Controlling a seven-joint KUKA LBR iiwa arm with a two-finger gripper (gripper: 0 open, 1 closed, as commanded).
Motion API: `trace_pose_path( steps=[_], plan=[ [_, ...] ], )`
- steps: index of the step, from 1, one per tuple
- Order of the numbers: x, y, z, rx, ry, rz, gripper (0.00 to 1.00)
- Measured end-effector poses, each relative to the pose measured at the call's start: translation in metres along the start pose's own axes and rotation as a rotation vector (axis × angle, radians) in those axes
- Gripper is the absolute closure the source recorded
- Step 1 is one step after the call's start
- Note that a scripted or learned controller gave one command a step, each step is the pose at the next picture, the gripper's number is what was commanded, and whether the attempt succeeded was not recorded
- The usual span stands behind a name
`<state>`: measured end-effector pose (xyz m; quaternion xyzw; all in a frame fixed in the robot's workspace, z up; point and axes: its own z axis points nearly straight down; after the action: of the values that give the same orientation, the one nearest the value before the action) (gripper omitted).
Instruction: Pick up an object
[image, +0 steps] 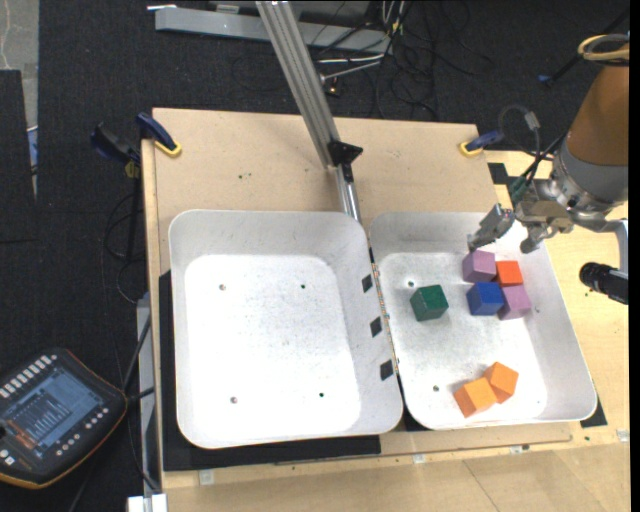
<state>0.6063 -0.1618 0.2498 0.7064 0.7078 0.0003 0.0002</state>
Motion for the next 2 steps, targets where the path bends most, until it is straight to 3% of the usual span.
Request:
trace_pose_path(
  steps=[1,2],
  plan=[
    [0.000,0.000,0.000,0.000,0.000,0.000,0.00],
    [0.002,-0.002,0.064,0.007,0.001,0.002,0.00]
  ],
)
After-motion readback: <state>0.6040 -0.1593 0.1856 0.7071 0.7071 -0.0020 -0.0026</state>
